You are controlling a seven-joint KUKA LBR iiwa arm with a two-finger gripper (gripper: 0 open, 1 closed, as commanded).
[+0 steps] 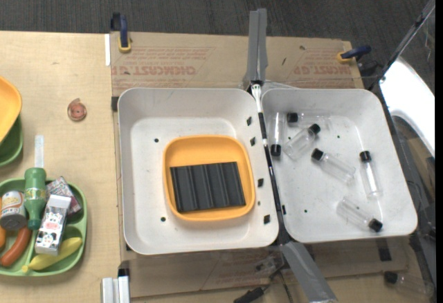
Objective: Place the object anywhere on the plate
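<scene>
Orange plate (pixel 208 145) lies in the middle of the left bin (pixel 138 177) and carries a dark ribbed slab (pixel 208 184). Clear vials (pixel 333 164) with black caps lie scattered in the right bin (pixel 394 156), all apart from the plate, with the bins' adjoining walls between them. On the bench (pixel 55 73) left of the bins, a green tray (pixel 69 258) holds toy food, among it a green bottle (pixel 33 192)

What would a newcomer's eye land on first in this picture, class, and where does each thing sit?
First the orange plate in the middle of the left bin, carrying a dark ribbed slab. Next the clear vials with black caps scattered across the right bin. Last, the green tray of toy food at the bench's left edge.
</scene>
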